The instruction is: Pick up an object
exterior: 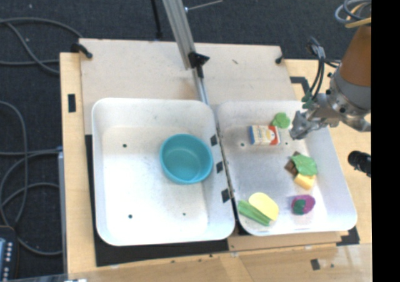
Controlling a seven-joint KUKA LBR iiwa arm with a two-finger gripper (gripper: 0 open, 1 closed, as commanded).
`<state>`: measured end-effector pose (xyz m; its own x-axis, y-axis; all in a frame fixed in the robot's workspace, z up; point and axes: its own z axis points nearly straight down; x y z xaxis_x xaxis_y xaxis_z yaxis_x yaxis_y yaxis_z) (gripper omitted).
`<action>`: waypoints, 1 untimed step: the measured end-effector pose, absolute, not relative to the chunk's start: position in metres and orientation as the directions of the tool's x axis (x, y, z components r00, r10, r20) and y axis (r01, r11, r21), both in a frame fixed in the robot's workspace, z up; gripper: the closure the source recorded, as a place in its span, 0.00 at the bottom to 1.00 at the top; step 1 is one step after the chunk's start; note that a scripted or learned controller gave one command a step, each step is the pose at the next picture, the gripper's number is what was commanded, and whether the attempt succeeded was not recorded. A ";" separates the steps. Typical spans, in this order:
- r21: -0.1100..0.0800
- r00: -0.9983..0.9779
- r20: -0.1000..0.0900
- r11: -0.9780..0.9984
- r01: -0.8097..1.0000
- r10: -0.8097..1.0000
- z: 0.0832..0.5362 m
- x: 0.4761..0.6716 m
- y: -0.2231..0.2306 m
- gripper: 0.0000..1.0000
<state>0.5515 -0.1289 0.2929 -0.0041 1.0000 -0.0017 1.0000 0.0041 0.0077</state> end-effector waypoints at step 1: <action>0.000 -0.005 0.000 0.005 1.000 1.000 0.275 0.571 -0.080 1.00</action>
